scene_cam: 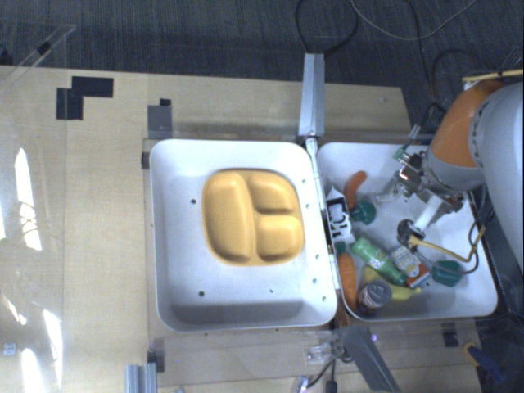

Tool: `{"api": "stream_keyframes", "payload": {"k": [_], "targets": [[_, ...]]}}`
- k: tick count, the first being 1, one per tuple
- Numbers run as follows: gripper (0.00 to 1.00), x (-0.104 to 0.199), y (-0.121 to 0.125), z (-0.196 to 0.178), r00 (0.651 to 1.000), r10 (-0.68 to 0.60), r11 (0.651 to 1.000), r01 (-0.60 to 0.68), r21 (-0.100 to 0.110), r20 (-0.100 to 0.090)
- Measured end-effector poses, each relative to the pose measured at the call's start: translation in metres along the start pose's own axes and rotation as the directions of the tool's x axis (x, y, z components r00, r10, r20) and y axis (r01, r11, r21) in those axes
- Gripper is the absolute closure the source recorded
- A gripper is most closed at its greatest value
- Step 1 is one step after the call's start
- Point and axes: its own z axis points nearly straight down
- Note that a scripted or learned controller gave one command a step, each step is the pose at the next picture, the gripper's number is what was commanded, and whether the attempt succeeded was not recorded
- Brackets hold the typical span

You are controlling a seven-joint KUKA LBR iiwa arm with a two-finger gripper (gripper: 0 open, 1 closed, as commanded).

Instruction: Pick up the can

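Note:
The can (375, 296) stands upright in the front left part of the right bin (475, 301), its dark round top facing up. It is wedged between an orange carrot-like piece (347, 275) and a yellow banana-like piece (399, 292). My gripper (404, 175) hangs over the far middle of the right bin, well behind the can and apart from it. Nothing shows in the gripper.
The left bin (176, 293) holds a yellow compartment tray (250, 216). Around the can lie a green bottle (370, 254), a teal cup (448, 273), a small patterned box (405, 259), a teal piece (363, 213), another orange piece (354, 186) and a black-and-white item (337, 219).

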Motion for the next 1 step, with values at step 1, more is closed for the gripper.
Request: {"api": "stream_keyframes", "payload": {"k": [1], "targets": [[0.0, 0.024, -0.0361, -0.0007, 0.999, 0.032, 0.999, -0.032, -0.001, 0.0]]}}
